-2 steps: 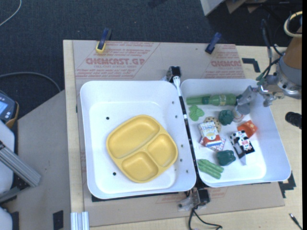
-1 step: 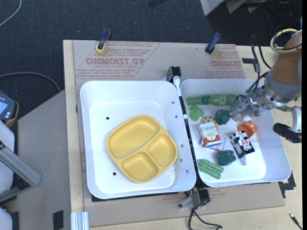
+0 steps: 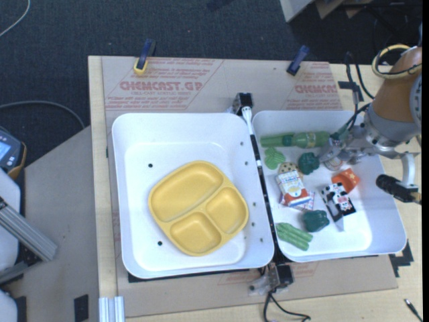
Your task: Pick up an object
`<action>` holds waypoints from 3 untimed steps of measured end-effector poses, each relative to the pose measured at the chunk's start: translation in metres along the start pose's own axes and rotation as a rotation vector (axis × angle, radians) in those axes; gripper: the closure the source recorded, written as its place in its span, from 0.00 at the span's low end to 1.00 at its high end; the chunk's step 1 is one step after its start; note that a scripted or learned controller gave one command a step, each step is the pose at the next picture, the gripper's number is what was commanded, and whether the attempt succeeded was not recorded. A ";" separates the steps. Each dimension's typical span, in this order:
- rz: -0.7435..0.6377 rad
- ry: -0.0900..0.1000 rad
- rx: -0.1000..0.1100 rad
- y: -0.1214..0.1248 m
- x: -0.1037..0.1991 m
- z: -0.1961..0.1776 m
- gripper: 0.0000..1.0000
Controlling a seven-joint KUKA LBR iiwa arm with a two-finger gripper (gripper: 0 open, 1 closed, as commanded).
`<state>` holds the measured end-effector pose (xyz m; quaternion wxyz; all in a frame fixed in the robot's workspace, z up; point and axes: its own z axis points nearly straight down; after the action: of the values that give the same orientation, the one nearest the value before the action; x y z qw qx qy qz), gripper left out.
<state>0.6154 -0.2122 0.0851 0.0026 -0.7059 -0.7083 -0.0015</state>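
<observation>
The robot's metal gripper [image 3: 333,154] hangs just beside the small dark green toy [image 3: 308,162]; its grip can't be told.

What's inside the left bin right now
A yellow divided tray lies in the left bin; its three compartments look bare. The bin floor under the tray is covered.

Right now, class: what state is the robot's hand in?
Hand: low over the right bin; open or closed cannot be told.
</observation>
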 end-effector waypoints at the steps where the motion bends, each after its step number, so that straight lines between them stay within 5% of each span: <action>1: 0.000 -0.006 -0.003 0.000 -0.002 -0.011 1.00; 3: 0.001 -0.008 -0.008 0.004 0.005 -0.102 1.00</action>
<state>0.6193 -0.2075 0.1872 -0.0033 -0.7064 -0.7078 -0.0015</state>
